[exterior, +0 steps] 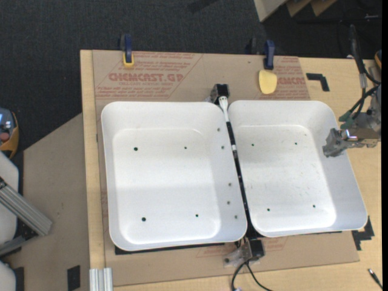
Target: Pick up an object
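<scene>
Hovering at the right rim of the right bin [348, 180], the tool [335, 143] sits at the edge of the camera view with the arm behind it largely cut off by the frame. Whether it is parted or closed cannot be told at this size and angle, and nothing is seen held in it. Judged step: approach or search, before any grasp.

The task's thing is not identified. The left bin [112, 162] and the right bin show bare white floors with small dark dots and faint specks that read as holes or marks, not as objects. A yellow piece [268, 81] lies on the desk [200, 71] beyond the bins, under a blue clamp [269, 52].

The next move calls for a confirmed target, then a descent onto it.

Cables near the tool blur its outline.
</scene>
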Controlling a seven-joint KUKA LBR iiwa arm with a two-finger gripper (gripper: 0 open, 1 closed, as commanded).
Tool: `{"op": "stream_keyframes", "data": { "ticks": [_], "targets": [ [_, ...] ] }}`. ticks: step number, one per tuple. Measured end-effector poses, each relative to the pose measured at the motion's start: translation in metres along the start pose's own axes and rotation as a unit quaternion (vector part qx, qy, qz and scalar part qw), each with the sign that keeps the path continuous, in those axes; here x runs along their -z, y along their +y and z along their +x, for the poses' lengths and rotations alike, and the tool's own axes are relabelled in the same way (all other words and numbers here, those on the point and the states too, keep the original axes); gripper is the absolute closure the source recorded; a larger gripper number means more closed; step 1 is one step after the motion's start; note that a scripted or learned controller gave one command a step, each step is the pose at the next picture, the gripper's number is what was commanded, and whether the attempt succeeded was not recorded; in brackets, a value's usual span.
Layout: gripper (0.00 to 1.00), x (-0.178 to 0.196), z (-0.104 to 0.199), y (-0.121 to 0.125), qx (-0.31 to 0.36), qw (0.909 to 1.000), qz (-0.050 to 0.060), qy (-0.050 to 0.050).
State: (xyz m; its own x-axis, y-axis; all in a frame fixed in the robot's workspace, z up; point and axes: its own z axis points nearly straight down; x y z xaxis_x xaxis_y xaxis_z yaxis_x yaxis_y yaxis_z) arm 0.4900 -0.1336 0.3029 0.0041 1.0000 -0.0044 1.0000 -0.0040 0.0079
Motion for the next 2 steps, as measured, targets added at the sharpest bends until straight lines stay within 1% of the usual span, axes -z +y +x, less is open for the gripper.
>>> {"op": "stream_keyframes", "data": {
  "ticks": [1,2],
  "targets": [
    [1.0,-0.055,0.05,0.015,0.004,1.0,0.007,0.004],
    [1.0,0.084,0.11,0.028,0.007,1.0,-0.005,0.003]
  ]
}}
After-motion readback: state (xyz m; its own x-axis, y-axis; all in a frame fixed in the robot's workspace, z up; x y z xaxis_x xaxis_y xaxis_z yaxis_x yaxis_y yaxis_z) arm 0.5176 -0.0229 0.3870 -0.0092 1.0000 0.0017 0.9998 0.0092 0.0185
